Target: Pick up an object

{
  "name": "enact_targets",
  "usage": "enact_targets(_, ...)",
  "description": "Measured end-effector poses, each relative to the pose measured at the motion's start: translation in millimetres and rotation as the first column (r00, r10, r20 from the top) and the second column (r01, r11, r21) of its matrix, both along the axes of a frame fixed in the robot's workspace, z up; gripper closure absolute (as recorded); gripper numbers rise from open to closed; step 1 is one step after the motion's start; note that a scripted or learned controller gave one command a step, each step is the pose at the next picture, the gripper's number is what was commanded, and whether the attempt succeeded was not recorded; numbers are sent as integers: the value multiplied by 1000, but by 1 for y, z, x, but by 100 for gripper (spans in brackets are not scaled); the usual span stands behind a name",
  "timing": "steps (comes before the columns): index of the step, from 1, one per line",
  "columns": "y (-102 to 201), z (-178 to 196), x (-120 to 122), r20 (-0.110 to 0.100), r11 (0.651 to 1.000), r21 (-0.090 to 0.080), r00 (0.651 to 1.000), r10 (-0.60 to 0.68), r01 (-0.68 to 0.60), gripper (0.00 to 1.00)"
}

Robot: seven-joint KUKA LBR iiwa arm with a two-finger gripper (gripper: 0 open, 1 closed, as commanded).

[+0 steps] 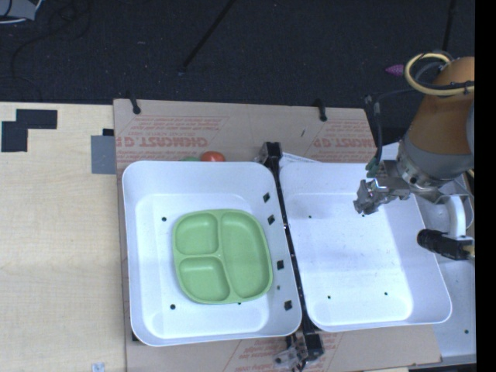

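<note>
Camera view: green divided plate flat in the left bin, touching nothing else. Pincer over the right bin, near its upper right corner, well apart from the plate; open or closed, impossible to tell.

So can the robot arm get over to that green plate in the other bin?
Probably yes. The green plate lies flat and alone in the left bin, open from above. The gripper hangs over the right bin, so it must cross the black divider between them; whether it stretches that far is uncertain.
</note>
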State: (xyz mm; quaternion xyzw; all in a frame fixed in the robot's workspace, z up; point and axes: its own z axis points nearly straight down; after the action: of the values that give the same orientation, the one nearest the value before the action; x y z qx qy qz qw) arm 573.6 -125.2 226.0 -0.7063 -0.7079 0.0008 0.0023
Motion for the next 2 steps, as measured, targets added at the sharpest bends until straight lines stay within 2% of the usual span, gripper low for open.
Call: enact_targets(2, 114, 11, -22, 0, 1000, 1, 1000, 3, -3, 100)
